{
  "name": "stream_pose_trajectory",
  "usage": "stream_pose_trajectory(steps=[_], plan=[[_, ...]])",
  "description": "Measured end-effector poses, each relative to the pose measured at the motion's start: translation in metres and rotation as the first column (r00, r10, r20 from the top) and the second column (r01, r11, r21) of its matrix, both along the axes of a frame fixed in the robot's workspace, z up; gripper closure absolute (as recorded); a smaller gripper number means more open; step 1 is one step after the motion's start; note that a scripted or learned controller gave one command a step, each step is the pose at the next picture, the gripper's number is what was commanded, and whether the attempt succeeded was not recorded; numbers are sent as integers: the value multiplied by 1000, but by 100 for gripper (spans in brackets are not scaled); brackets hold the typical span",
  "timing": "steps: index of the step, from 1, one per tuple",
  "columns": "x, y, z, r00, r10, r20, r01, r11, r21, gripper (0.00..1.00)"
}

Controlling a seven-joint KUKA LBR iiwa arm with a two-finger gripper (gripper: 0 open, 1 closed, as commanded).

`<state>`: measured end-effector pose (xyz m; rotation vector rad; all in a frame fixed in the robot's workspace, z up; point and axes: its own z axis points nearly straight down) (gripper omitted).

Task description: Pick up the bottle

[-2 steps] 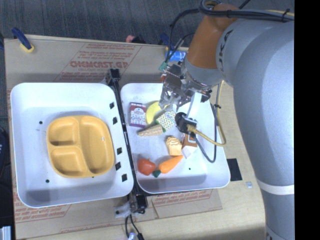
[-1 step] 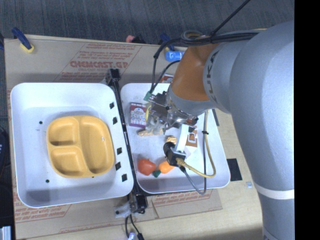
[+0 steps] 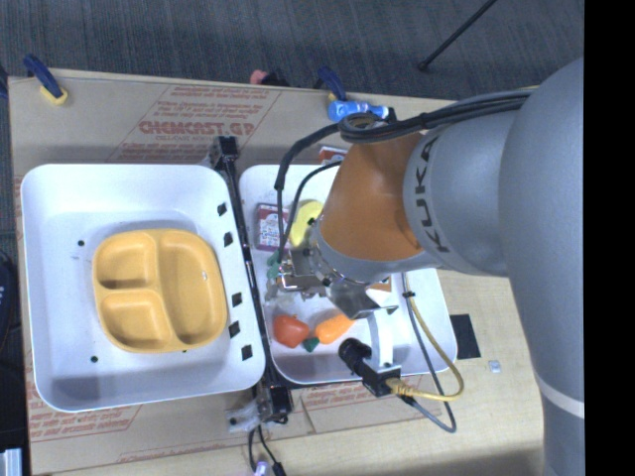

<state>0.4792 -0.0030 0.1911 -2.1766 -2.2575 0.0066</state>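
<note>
Camera view: yellow bottle (image 3: 301, 222) just beside gripper (image 3: 294, 278), grip state impossible to tell.

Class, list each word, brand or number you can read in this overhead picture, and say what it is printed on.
"KUKA": dark letters, seen sideways, on the grey arm.
"CHEMCAST GP": red print on the brown paper sheet lining the bench; its other lines are too blurred.
Label on the small red and white packet in the right bin: too small to read.
</note>
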Motion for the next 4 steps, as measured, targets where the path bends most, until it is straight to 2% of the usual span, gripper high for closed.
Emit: stream_pose_trajectory(steps=[1,2,3,4], plan=[[-2,-37,123,995,100,6,-100,995,-2,100],[-3,-122,148,979,-204,6,204,979,-3,100],[-3,-196,67,976,-218,3,218,976,-1,100],[-3,-166,62,922,-387,1,387,922,-1,100]])
